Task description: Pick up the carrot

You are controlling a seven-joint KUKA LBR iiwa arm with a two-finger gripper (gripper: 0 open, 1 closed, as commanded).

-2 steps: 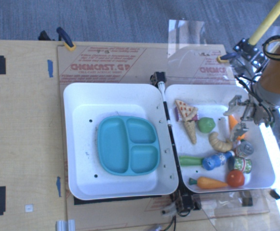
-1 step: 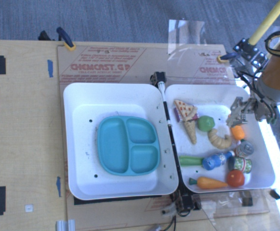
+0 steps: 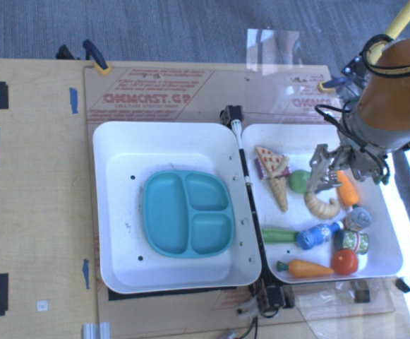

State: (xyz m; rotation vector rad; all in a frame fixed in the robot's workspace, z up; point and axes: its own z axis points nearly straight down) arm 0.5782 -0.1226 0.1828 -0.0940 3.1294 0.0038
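Note:
The carrot (image 3: 310, 268), orange with a green stub at its left end, lies along the front wall of the right bin (image 3: 392, 249). My gripper (image 3: 322, 180) hangs well behind it, over the bin's middle, between a green ball (image 3: 298, 181) and a short orange piece (image 3: 346, 188). Its fingers look open and hold nothing. A pale croissant (image 3: 322, 205) lies just below the fingertips.
Also in the right bin are a pizza wedge (image 3: 270, 162), a cone (image 3: 280, 193), a green cucumber (image 3: 279, 236), a blue bottle (image 3: 317, 235), a can (image 3: 356, 242) and a red tomato (image 3: 344, 261) next to the carrot. The left bin (image 3: 113, 189) holds a teal divided plate (image 3: 188, 212).

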